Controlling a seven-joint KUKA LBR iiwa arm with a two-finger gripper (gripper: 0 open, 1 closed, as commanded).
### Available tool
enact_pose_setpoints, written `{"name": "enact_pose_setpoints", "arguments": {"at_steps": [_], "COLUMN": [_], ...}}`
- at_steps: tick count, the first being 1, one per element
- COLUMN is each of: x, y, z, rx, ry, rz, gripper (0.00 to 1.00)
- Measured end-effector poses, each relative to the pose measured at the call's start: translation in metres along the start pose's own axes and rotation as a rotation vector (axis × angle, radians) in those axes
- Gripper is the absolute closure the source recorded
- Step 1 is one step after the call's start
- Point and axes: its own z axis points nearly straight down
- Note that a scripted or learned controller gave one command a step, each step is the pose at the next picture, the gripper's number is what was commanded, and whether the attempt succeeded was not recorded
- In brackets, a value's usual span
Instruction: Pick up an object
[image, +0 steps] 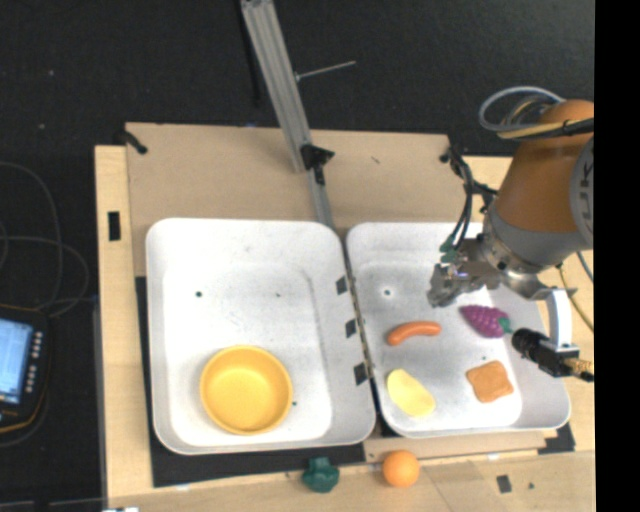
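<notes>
Orange sausage (413, 332) just below-left of end effector (447, 287), finger state unclear.

So the bench (230, 180) is a light wood-coloured board with two shallow white bins sitting side by side on it, the left bin (240, 250) and the right bin (400, 250) touching along the middle. Down at the front edge, just outside the bins, there's an orange ball (400, 468) and a little dark green thing (320, 476) next to it.
</notes>
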Motion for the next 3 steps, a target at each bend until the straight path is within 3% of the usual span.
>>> {"name": "enact_pose_setpoints", "arguments": {"at_steps": [3], "x": [0.155], "y": [0.059], "z": [-0.005], "rx": [0.0], "ry": [0.001], "rz": [0.0], "gripper": [1.0]}}
